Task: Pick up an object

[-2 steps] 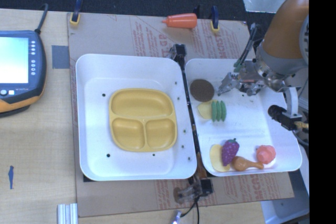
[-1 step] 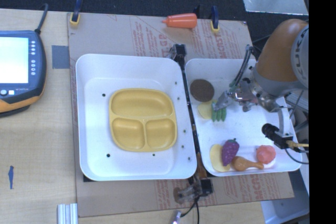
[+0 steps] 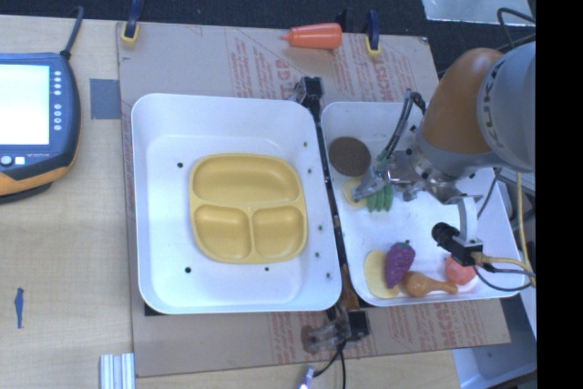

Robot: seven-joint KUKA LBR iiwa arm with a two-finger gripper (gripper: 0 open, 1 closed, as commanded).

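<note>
The claw (image 3: pixel 375 187) is seen low in the right bin (image 3: pixel 414 118), its metal tips at a ridged green toy vegetable (image 3: pixel 381 198); whether it is wide or closed cannot be told. At 11 o'clock from it lies a round brown disc (image 3: pixel 349 155). At 5 o'clock are grouped a knobbly purple grape bunch (image 3: pixel 398 262), a flat yellow piece (image 3: pixel 374 273), a smooth tan gourd shape (image 3: pixel 421 284) and a red piece (image 3: pixel 459 272). The left bin (image 3: pixel 159 196) carries a glossy yellow three-compartment plate (image 3: pixel 248 207). An orange carrot (image 3: pixel 313 36) rests on the cardboard-covered worktop (image 3: pixel 209 59) at 12 o'clock.
</note>
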